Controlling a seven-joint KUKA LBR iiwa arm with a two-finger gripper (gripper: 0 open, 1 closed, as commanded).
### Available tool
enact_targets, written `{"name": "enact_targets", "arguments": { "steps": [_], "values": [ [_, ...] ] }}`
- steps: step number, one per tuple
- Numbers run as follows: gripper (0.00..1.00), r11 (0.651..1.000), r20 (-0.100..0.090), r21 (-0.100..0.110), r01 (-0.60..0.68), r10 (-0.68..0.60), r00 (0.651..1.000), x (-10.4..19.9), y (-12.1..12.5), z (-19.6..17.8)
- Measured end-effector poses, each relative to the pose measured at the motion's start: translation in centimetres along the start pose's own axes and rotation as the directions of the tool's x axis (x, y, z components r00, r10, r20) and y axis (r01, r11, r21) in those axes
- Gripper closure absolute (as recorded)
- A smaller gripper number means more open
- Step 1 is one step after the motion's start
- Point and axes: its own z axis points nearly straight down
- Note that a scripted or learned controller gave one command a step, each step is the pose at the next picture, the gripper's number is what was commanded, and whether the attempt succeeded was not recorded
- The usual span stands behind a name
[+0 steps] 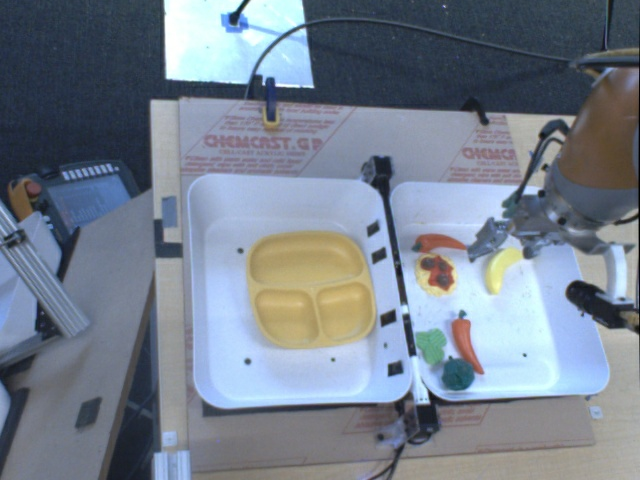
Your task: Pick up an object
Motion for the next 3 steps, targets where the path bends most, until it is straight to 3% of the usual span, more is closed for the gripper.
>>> {"name": "enact_targets", "arguments": {
  "steps": [1, 3],
  "values": [
    [0.00, 1.000, 0.002, -0.014, 0.003, -0.003, 1.000, 0.0, 0.3, -0.7],
    [0.00, 1.000, 0.000, -0.012, 0.000, 0.000, 1.000, 0.9, -0.3, 10.8]
  ]
}}
